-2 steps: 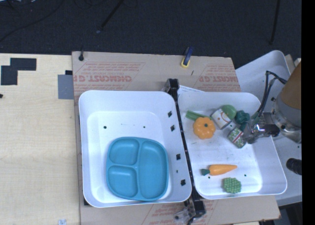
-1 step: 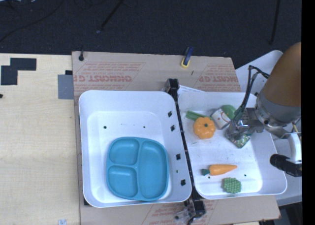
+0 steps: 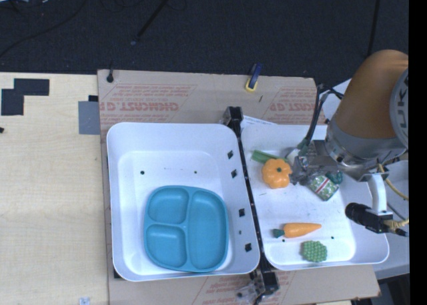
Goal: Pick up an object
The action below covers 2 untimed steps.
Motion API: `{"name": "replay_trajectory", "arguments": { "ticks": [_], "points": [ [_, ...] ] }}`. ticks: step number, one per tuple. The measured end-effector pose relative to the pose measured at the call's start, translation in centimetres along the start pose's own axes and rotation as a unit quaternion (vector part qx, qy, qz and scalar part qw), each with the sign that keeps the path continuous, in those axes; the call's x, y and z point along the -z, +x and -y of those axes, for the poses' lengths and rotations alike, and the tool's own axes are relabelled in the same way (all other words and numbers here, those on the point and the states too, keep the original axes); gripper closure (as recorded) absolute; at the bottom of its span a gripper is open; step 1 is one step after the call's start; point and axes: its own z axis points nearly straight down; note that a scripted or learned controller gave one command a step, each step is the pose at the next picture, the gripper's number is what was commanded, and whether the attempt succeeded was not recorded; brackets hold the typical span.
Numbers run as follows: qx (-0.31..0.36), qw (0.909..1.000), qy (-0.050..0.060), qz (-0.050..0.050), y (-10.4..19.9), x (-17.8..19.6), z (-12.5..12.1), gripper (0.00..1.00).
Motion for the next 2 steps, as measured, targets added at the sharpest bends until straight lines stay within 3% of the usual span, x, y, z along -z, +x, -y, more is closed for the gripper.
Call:
{"name": "replay_trajectory", "arguments": {
  "ticks": [2],
  "points": [
    [-0.003, 1.0000, 0.000, 0.001, -1.1, 0.0, 0.7, 1.00]
  ]
}}
